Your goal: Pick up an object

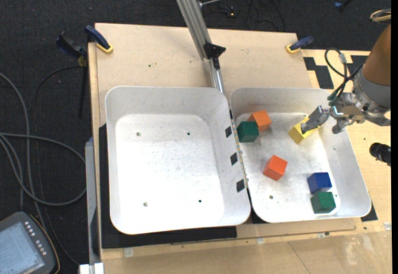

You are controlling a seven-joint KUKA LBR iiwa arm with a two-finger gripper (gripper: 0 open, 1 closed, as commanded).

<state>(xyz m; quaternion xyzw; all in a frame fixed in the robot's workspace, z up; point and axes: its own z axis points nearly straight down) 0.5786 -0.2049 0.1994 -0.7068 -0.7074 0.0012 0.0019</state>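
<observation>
**While over the yellow block, settle the grip first**

Whether parted or pressed together, cannot tell: hand (pixel 313 121) at the right bin's (pixel 351 161) far right side, fingers blurred against the yellow block (pixel 299 133). Lower squarely over that block, straddle two opposite faces, close, then lift straight up. Keep away from the bin wall. Leave the orange block (pixel 275 167) and green block (pixel 247 131) alone.

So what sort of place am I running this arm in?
Probably a robotics lab test cell: two white bins on a plywood bench held by clamps, cables across dark carpet, coloured blocks such as the yellow one by the gripper.
</observation>
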